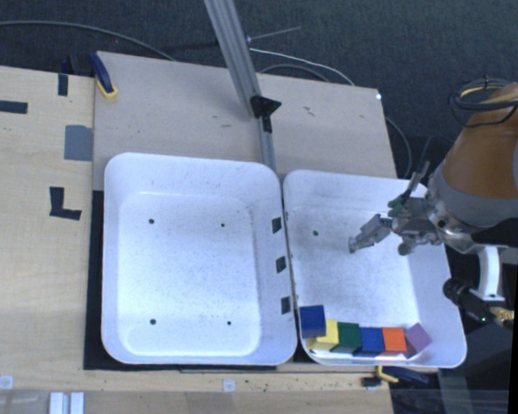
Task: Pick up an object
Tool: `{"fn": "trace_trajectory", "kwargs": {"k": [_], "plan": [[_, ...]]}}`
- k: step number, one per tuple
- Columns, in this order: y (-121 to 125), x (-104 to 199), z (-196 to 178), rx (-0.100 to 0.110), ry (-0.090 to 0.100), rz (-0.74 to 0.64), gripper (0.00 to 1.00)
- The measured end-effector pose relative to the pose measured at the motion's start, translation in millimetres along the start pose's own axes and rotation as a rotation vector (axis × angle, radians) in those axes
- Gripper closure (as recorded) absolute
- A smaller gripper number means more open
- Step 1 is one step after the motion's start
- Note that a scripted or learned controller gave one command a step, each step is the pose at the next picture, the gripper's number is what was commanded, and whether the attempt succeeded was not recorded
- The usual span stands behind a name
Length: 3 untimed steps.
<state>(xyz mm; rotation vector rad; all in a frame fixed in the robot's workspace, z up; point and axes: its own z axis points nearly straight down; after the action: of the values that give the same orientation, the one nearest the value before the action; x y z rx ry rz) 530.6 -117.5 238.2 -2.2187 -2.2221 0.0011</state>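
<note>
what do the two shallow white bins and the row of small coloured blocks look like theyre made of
Two shallow white bins: likely moulded plastic, going by the rounded corners and smooth rims; dark speckles dull the finish.
Row of small coloured blocks: solid flat colours with sharp edges, matte; painted wood or plastic, can't tell which.

Two bins sit side by side on the table (185,124): left bin (192,259), right bin (357,209). A row of blocks (360,336) lies along the right bin's near edge. The gripper (377,233) hangs over the right bin's middle, apart from the blocks.
</note>
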Motion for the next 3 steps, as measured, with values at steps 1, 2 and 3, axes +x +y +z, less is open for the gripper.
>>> {"fn": "trace_trajectory", "kwargs": {"k": [1, 2, 3], "plan": [[-41, -45, -92, -0.008, -0.004, 0.005, 0.00], [56, 80, -145, -0.007, 0.000, -0.009, 0.00], [0, 49, -114, 0.004, -0.001, 0.005, 0.00]]}}
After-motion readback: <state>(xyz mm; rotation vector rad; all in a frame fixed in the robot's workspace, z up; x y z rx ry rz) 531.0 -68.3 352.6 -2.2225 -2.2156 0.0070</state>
